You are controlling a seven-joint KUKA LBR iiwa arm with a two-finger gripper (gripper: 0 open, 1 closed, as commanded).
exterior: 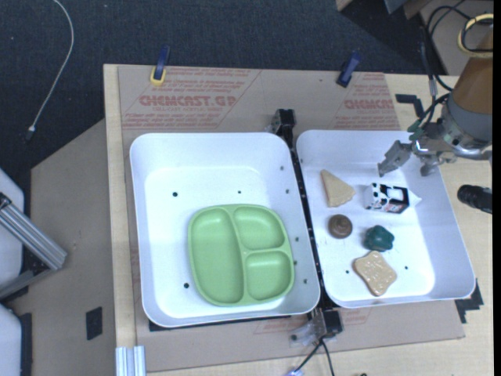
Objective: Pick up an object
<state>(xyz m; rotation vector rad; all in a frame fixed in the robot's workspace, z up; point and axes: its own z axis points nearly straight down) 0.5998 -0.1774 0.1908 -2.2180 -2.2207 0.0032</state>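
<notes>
Item: my pincer (pixel 409 157), fingers spread wide and empty, hovering at the right bin's (pixel 446 276) far edge; nearest target, black-and-white toy (pixel 387 198)—descend straddling it squarely before closing.

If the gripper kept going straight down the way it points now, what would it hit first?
Probably bare floor of the right bin. The gripper hangs over the bin's far part, and the black-and-white object lies slightly nearer the camera. Depth is unclear from this slant, so it might clip that object.
</notes>
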